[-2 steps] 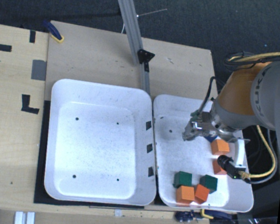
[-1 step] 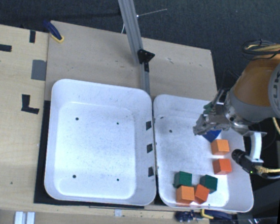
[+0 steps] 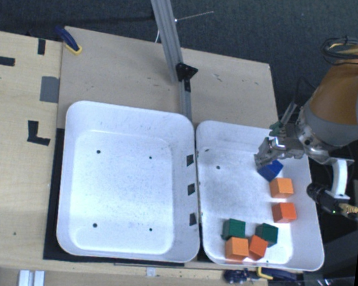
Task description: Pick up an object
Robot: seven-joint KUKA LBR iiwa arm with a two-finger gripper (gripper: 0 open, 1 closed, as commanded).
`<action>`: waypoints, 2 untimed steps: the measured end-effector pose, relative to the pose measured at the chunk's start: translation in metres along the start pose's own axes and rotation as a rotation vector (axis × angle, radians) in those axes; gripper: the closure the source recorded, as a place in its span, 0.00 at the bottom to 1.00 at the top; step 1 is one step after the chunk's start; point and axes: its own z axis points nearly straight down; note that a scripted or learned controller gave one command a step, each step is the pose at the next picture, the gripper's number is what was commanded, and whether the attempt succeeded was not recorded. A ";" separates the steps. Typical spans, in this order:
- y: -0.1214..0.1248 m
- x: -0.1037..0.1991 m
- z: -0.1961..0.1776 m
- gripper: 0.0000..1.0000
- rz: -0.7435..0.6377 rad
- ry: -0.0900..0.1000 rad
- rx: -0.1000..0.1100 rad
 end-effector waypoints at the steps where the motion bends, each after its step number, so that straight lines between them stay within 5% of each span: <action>1: 0.004 0.051 0.012 1.00 -0.003 0.001 0.005; 2: 0.013 0.110 0.005 1.00 -0.006 0.003 0.004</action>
